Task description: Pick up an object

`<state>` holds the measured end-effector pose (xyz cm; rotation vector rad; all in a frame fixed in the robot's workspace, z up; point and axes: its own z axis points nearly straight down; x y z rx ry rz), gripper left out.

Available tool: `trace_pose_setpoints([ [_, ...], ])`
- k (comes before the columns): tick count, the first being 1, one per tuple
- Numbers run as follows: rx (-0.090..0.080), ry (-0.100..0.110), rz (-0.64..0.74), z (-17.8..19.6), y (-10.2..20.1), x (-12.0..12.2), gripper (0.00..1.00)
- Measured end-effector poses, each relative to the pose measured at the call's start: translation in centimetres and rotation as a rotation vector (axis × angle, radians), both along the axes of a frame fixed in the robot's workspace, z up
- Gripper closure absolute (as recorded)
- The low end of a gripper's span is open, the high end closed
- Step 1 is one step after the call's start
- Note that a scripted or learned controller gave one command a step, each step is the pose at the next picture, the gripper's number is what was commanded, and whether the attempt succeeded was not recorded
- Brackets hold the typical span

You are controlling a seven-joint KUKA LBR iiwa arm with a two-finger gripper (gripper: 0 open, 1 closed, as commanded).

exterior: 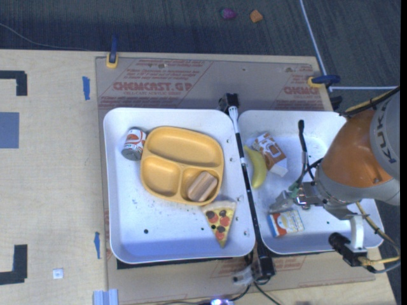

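My gripper (284,202) hangs low in the right bin (318,121), just above a small white and red carton (287,223) lying flat near the bin's front. A yellow banana (257,165) lies to the upper left of the gripper, along the bin's left wall. Beside the banana rests a brown and white snack packet (270,150). The grey arm with its orange band (356,154) comes in from the right and covers the right part of this bin.
The left bin (121,234) holds a yellow divided tray (178,146) with a bun (202,186) in one compartment, a tipped can (133,143) at its left, and a pizza slice (220,222) at the front right. A black rail (240,164) separates the bins.
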<state>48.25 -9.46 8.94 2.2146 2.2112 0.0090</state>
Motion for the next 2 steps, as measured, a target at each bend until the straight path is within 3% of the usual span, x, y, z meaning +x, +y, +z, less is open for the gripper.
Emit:
trace_pose_setpoints([
  [2, 0.004, 0.001, 0.003, 0.02, -0.22, 0.02, 0.0],
])
